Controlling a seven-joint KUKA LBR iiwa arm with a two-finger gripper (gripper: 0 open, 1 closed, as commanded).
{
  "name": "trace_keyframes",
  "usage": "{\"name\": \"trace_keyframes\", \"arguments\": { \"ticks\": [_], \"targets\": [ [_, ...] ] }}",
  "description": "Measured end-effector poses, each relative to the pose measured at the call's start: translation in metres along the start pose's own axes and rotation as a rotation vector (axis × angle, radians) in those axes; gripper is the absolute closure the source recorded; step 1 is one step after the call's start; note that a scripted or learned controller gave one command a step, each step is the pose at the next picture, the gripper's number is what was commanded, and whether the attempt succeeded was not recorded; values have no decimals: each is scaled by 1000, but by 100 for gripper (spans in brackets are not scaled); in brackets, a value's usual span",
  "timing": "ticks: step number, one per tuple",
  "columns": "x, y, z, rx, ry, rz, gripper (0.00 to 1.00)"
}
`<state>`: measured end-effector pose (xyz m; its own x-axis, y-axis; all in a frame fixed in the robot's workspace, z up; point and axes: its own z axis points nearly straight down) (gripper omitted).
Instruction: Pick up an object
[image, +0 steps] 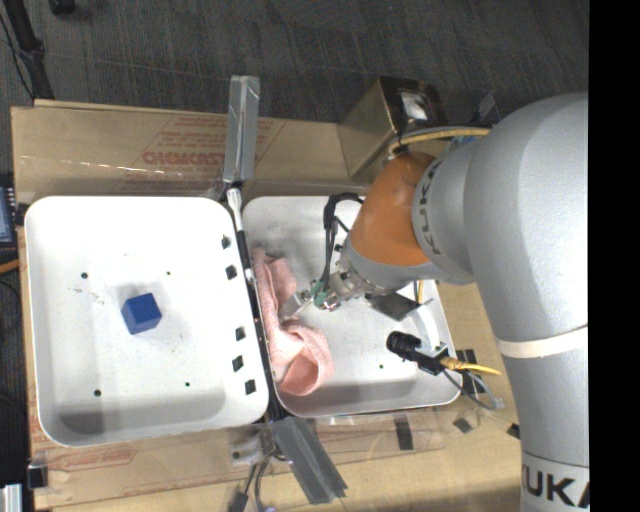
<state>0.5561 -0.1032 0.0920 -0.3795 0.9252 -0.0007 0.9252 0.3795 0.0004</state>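
— The pincer (318, 294) sits low in the right bin (430, 398), near its middle, just beside the pink cloth (296, 345).

— Wide or narrow?

— I cannot tell. The wrist and the orange band (385, 225) hang over it, and what shows is too small to read.

— Is it holding the cloth?

— Nothing shows that it is. The cloth lies bunched along the right bin's left wall, running down to its near-left corner.

— Anything else to pick?

— A blue cube (141, 312) in the left bin (60, 230), a little left of centre, well apart from the pincer.

— What stands in the way?

— The two bin walls that meet at mid-bench lie between cube and pincer. The grey arm (520, 220) covers the right bin's far-right corner. Brown cardboard (120, 140) lies under the bins along the bench's far edge.
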Motion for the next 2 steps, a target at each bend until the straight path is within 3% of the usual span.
{"name": "trace_keyframes", "arguments": {
  "ticks": [1, 2],
  "targets": [
    [-17, 39, -1, 0, 1, 105, 0],
    [-61, 37, -2, -2, 0, 155, 0]
  ]
}}
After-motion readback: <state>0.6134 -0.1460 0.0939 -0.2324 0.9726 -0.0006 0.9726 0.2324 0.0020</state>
